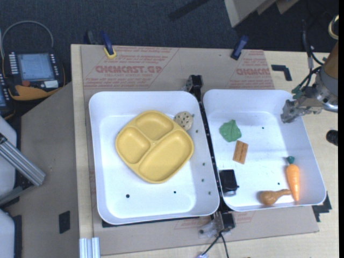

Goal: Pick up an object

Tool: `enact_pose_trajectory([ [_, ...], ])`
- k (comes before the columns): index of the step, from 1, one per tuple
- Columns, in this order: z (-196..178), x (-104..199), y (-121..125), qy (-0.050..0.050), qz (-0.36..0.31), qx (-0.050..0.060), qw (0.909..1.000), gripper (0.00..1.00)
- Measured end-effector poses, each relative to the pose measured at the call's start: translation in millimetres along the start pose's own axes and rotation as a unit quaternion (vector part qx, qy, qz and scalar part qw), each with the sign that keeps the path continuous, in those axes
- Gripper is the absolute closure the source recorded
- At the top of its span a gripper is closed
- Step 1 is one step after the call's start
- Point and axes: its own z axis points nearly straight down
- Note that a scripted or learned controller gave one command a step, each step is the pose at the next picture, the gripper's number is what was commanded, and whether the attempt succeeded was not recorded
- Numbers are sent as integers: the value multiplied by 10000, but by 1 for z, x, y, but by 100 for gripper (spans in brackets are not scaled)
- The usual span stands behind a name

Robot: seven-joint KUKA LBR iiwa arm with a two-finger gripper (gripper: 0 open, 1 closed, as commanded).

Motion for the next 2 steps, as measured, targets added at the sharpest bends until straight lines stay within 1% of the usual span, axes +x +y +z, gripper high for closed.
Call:
enact_pose_trajectory([
  [1, -52, 0, 1, 4, 1, 13, 10000, 100],
  [2, -54, 48, 5, 18, -9, 36, 10000, 100],
])
